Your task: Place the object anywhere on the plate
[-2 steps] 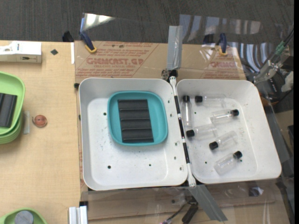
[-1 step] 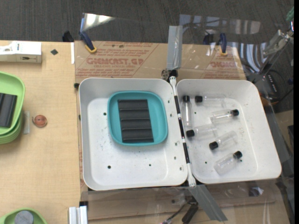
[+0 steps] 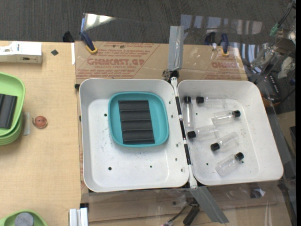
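A teal square plate lies in the left white bin, toward its back. A black ribbed insert rests on the plate. The right white bin holds several clear vials with black caps. One vial lies along the bin's left wall, another sits near the middle, and a third lies toward the front right. All the vials lie loose on the bin floor, apart from the plate.
Cardboard stands behind both bins, held by clamps. A stack of green trays sits at the left edge of the wooden bench, with a small brown disc beside it. A white box lies at the back left. Cables and equipment crowd the right side.
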`<state>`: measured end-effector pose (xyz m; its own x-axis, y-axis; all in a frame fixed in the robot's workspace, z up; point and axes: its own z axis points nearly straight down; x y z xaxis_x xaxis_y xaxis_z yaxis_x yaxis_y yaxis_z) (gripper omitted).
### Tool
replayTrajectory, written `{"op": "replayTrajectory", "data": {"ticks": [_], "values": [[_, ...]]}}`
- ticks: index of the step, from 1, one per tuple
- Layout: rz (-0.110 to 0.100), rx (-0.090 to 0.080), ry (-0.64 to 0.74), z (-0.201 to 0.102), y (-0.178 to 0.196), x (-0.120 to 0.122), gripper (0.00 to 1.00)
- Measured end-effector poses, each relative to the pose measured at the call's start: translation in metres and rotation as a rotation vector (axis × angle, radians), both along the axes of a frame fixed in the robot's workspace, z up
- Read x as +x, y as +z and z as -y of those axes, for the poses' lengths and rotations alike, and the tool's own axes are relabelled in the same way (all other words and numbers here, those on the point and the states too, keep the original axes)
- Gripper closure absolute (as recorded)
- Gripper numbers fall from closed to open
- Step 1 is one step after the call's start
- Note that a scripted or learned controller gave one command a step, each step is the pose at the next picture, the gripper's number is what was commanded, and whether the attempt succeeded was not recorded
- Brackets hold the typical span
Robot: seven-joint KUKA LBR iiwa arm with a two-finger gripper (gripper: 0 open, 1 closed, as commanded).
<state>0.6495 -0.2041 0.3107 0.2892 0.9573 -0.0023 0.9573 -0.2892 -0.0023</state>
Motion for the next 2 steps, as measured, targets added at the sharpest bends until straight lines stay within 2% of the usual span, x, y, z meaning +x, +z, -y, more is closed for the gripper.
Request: {"op": "replayTrajectory", "data": {"ticks": [1, 2], "values": [[0.001, 0.0, -0.102, 0.007, 0.12, 0.01, 0.0], [-0.001, 0.0, -0.2, 0.01, 0.018, 0.01, 0.0]]}}
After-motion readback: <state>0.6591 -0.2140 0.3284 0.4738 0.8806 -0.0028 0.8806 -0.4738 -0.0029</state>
